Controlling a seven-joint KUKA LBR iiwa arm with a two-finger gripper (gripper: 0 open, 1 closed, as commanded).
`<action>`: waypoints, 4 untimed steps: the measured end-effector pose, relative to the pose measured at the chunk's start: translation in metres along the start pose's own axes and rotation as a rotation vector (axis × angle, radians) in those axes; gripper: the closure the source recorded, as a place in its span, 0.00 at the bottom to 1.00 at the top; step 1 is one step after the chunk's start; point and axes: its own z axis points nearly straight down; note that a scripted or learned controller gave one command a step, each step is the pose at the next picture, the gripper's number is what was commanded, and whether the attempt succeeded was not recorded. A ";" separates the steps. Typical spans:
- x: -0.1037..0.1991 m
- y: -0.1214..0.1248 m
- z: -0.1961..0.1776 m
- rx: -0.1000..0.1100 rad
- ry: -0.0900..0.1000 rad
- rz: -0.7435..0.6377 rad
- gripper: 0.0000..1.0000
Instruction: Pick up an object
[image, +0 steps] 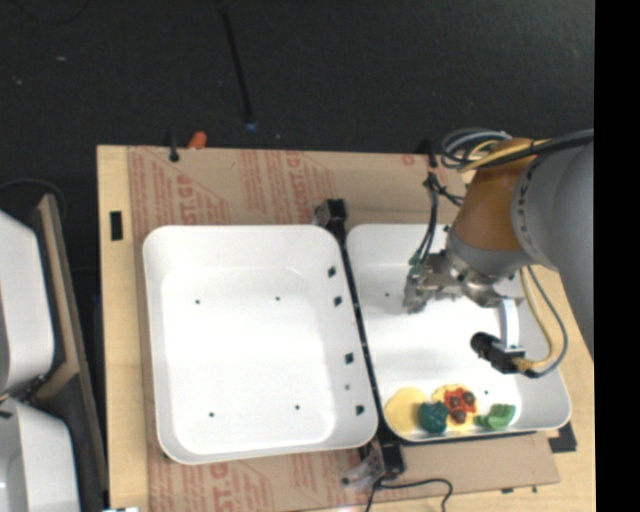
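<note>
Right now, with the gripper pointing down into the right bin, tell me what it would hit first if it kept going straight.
Probably the bare white floor of the right bin. The gripper hangs over its upper part, well away from the toys piled at the near edge. Its height above the floor is unclear.

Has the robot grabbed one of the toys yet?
Not yet, it seems. The tool sits over bare floor near the top of the right bin, with nothing seen in it. The yellow piece, teal toy, red toy and green toy all lie along the bottom edge. Reaching and grabbing remain.
</note>
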 end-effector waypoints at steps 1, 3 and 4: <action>0.000 -0.003 -0.043 -0.002 0.000 -0.002 1.00; -0.005 -0.009 -0.133 -0.001 0.000 -0.002 1.00; 0.038 -0.013 -0.127 0.002 0.001 -0.005 1.00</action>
